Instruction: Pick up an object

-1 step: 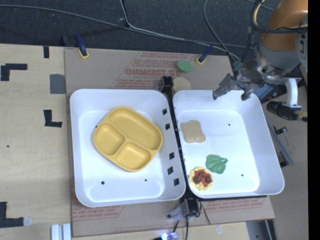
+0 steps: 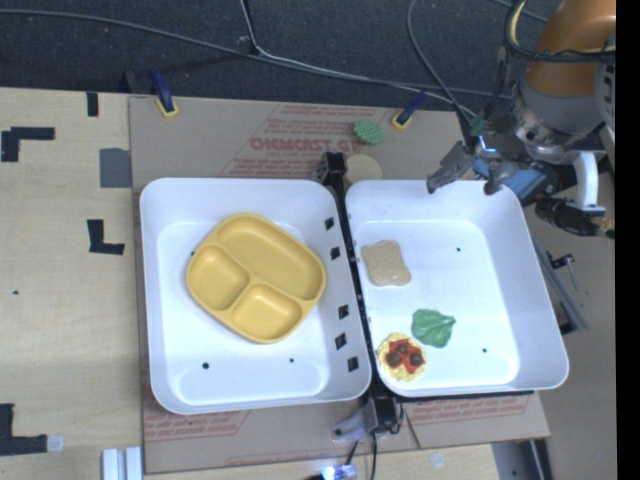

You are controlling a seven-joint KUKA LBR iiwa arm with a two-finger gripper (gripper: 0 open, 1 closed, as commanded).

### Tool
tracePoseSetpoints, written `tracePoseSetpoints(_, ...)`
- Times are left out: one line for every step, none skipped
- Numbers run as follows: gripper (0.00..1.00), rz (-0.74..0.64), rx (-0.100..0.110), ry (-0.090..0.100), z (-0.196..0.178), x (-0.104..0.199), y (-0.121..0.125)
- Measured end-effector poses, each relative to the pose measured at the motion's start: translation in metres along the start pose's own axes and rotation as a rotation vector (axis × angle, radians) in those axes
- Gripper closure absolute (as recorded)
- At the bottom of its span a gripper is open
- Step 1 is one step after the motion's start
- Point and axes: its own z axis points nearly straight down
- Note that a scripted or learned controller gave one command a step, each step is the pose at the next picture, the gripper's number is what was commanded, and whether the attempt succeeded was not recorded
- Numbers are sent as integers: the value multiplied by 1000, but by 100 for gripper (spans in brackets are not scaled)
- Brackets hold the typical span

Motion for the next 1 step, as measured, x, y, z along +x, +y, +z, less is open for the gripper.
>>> tracePoseSetpoints(0, 1, 6, 0, 63, -2, -6)
